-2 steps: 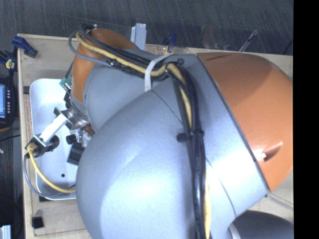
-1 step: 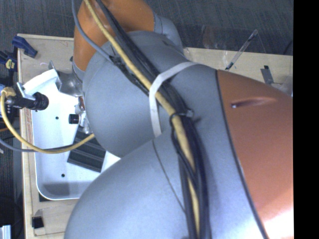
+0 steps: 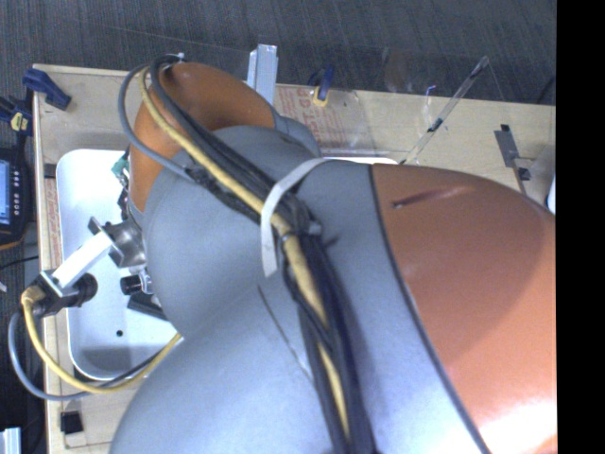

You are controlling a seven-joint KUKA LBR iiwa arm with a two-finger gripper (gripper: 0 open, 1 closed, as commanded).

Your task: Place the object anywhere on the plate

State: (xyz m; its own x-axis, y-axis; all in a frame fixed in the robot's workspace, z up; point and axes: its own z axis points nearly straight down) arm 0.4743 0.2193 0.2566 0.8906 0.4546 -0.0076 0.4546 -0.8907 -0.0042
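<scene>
My arm sprawls across most of the camera view, grey links with orange bands, and a cable bundle strapped along the top. Past the wrist, my gripper sits low at the far left end, angled downward. I can't make out its fingers from here.
</scene>
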